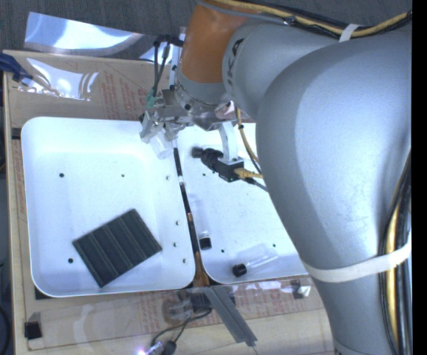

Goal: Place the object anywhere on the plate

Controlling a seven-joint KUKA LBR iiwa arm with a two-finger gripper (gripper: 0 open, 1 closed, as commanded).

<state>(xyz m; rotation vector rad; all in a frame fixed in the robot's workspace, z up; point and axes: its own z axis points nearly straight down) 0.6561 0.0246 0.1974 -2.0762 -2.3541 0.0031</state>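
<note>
Faintly legible at best: red print across the board behind the bins, too washed out to read; dark lettering on the grey arm near the orange band, too slanted to make out. Counted: two white bins, left bin and right bin; one dark ribbed plate, flat in the left bin's near half; one clear object with a black end, lying in the right bin's near corner, well apart from the plate. Gripper poised over the left bin's far right corner, open or closed impossible to tell.
</note>
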